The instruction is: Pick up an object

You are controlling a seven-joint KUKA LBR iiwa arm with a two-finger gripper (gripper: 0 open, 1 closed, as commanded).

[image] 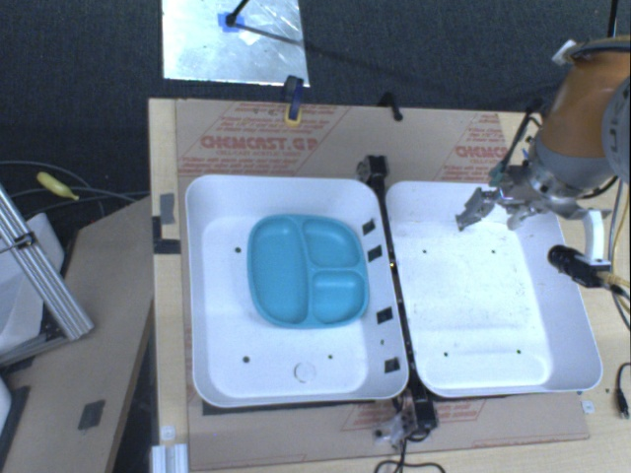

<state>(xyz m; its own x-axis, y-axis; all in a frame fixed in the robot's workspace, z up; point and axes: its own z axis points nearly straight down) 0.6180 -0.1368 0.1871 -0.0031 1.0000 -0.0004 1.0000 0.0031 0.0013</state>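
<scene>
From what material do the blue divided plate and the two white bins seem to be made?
Blue plate: probably moulded plastic, matte, judging by its even colour and soft rounded compartment edges. Left bin and right bin: likely thin formed plastic, smooth with a slight sheen, with rounded corners and a curled rim; painted metal cannot be excluded.

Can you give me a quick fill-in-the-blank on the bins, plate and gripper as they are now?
1. The blue plate lies in the ____ bin of the view.
2. The plate has ____ compartments.
3. The gripper is above the ____ bin.

Missing words: left; three; right
</scene>
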